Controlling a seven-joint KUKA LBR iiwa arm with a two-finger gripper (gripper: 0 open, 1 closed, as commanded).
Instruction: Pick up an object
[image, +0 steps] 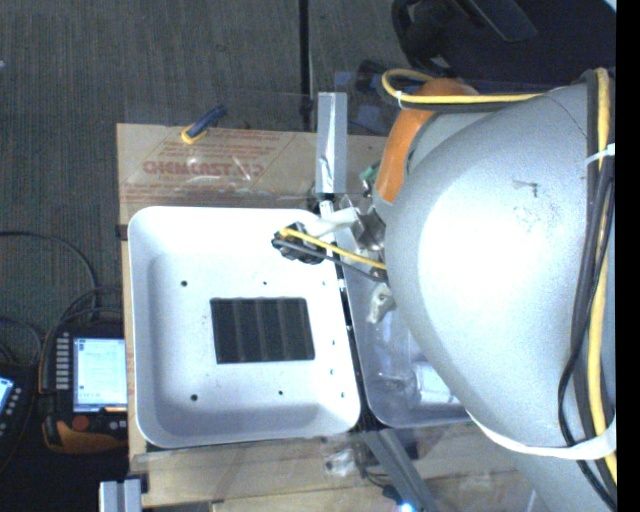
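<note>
Camera view, and the grey arm (500, 250) swells across the right half of the frame, covering most of the right bin (395, 385). Just off its left flank, at the upper right corner of the left bin (160, 300), sits a small dark thing with a thin yellow strand (340, 255) across it. That could be the tool or an object; I cannot tell which, nor how the tool stands. No object for picking is plainly visible: the left bin carries just a dark ribbed rectangle (262, 329) at its centre.

Risks, as I judge them: the arm's bulk hides the right bin, so a miss or a closing on nothing would go unseen. The yellow cable (598, 300) looping over the arm could snag.

Materials: both bins look smooth, glossy, hard white plastic with rounded corners. Brown cardboard (215, 165) lies flat on the table at the upper left, matte, with red print.
</note>
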